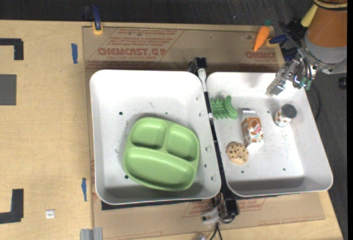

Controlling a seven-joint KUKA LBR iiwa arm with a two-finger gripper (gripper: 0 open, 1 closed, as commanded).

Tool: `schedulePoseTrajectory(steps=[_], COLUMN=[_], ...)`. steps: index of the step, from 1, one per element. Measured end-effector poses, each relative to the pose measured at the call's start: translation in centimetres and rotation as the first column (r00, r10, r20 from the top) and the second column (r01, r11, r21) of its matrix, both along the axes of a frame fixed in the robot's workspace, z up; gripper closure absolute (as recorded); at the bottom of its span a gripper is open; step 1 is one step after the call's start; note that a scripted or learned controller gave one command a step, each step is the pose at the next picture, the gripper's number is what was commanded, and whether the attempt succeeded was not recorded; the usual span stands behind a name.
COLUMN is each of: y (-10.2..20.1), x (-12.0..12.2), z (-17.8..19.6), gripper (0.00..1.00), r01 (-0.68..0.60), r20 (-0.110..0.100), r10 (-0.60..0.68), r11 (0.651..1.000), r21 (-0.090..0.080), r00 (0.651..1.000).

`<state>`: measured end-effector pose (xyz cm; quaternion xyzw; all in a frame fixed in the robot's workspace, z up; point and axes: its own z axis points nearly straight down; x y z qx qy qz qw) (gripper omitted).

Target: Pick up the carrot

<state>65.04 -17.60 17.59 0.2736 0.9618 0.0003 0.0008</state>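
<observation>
Left bin: green divided plate, three compartments, tilted a bit. Right bin: green ridged toy by its left wall, cookie nearer, small carton just right of the cookie, small round can further right. Carrot outside both bins, lying on the cardboard at the far side of the desk, beyond right bin's far rim. Jaws over right bin's far right corner, near the can, well apart from the carrot; open or closed: cannot tell.
</observation>
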Motion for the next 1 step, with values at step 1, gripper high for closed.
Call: schedulePoseTrajectory(steps=[1], y=[-2.86], x=[-0.21], z=[6.02], gripper=[1.0], r01=[-0.199], r20=[0.006], r10=[0.199], r11=[0.98], r21=[-0.003], r00=[0.98])
